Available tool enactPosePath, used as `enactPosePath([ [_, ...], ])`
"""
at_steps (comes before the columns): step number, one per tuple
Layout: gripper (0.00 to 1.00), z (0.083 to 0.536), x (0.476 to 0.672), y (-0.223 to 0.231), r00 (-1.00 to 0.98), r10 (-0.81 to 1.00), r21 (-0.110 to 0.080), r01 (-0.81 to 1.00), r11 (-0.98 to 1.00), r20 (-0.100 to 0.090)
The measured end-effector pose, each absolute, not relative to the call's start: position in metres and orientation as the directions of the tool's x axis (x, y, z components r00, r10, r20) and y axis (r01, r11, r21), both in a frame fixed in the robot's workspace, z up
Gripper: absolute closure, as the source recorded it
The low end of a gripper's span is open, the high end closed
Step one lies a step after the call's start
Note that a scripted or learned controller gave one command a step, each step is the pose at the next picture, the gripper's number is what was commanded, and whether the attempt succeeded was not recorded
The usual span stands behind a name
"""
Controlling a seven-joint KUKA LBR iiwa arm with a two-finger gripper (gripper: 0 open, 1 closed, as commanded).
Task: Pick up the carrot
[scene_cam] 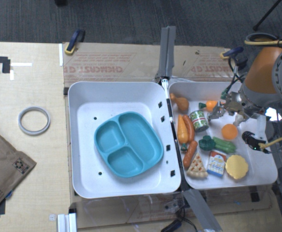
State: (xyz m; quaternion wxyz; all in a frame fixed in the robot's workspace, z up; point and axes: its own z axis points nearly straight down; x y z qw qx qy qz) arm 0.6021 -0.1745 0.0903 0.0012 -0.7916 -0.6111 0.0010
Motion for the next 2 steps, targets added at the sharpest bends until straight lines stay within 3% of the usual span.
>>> enactPosePath([
  [1,0.0,0.0897,0.5629,-0.1839,0.147,0.989,-0.005,0.989,-0.147,0.001],
  [2,1.0,0.0973,0.5631,-0.1842,0.15,0.989,-0.006,0.989,-0.15,0.001],
])
